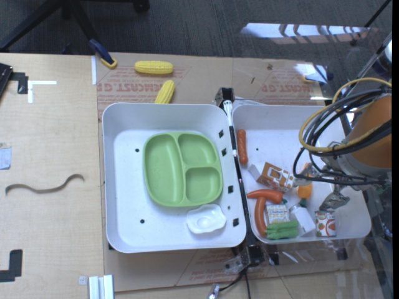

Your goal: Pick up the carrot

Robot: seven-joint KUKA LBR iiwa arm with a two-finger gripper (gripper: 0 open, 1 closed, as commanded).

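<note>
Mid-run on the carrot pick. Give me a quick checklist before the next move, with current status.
1. Carrot located, lying along the left wall of the right bin: ok.
2. Carrot clear of neighbours, apart from the snack box: ok.
3. Gripper above the carrot: not ok, it is over the bin's right side near the small can.
4. Gripper open or shut: cannot tell.
5. Cables clear of the carrot: ok.

Grey arm [368, 161], orange band, looping black cables
</note>
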